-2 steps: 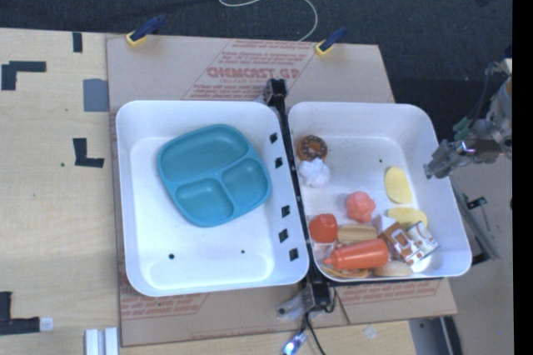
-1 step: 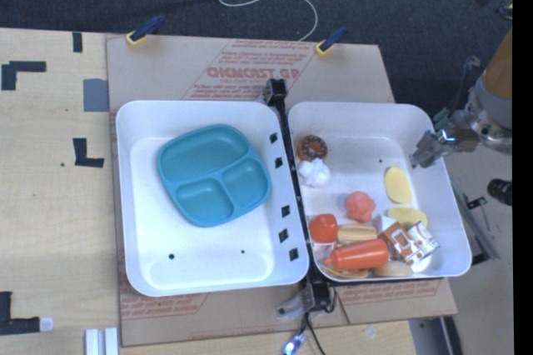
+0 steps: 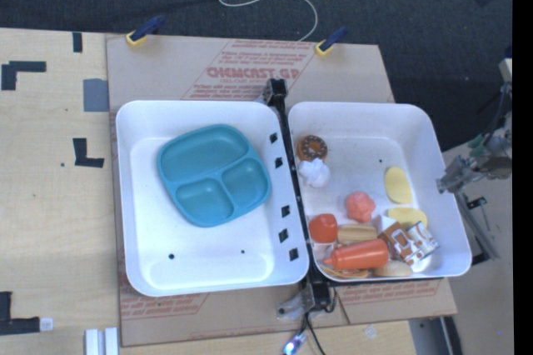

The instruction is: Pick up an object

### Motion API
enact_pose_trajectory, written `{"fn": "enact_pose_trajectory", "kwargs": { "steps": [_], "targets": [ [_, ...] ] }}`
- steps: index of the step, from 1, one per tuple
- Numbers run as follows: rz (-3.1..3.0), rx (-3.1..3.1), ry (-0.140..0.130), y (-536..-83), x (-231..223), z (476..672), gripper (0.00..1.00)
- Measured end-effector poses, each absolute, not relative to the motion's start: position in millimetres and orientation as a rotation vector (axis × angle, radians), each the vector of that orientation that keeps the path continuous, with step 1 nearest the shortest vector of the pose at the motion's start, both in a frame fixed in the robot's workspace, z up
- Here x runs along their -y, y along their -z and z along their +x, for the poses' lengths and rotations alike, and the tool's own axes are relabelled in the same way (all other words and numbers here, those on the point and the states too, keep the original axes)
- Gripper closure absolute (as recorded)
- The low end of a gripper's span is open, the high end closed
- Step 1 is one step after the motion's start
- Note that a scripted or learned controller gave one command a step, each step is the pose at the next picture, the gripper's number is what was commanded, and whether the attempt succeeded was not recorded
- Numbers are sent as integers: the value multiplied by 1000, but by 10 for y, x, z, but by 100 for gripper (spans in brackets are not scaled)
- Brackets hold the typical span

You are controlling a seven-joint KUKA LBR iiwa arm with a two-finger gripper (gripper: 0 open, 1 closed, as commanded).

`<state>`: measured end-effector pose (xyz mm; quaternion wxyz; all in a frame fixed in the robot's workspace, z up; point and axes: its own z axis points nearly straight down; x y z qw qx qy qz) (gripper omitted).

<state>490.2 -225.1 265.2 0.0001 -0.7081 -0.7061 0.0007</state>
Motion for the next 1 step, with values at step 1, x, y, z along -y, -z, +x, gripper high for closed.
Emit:
{"fn": "enact_pose_trajectory", "kwargs": {
  "steps": [1],
  "targets": [
    [-2205,2222,-5,-1664,1466,5250,100]
  ]
}}
